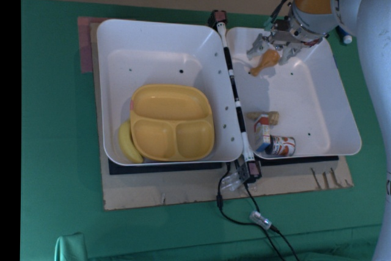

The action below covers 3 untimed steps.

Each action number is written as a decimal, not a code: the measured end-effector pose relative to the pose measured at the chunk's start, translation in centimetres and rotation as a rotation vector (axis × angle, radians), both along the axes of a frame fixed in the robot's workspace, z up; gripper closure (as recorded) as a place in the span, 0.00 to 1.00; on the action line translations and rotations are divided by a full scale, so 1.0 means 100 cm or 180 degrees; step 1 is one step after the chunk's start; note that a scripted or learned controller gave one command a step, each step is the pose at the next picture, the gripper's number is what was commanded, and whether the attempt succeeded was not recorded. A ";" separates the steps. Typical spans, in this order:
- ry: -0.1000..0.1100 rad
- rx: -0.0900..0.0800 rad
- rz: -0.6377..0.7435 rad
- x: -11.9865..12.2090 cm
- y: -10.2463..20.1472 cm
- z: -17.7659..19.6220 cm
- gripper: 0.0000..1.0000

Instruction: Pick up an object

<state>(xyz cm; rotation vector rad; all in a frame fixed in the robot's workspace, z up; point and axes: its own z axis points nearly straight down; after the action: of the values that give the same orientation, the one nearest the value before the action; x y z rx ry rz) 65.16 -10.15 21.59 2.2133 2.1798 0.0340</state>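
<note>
Tray (173, 122) and banana (129, 143) in left bin (116, 40); can (281, 145), carton (263, 131) in right bin (324, 88)

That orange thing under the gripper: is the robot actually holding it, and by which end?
Yes, the gripper holds the orange drumstick-shaped toy by its thick end; the thin end hangs free.

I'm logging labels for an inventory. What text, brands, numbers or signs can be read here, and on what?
No text here can be read.
Can: red and white label, print too blurred to read.
Carton: coloured print, too small to read.
Yellow plate, banana: no markings visible.
</note>
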 end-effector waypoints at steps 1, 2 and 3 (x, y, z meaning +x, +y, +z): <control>0.0087 0.0008 0.0033 -0.005 0.000 -0.029 0.00; 0.0105 0.0029 0.0040 0.036 -0.028 -0.029 0.00; 0.0066 0.0015 0.0031 0.039 -0.029 -0.011 1.00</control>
<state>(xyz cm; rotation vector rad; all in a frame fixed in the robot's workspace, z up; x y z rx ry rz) 69.02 -13.05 20.52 2.2154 2.2033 0.0167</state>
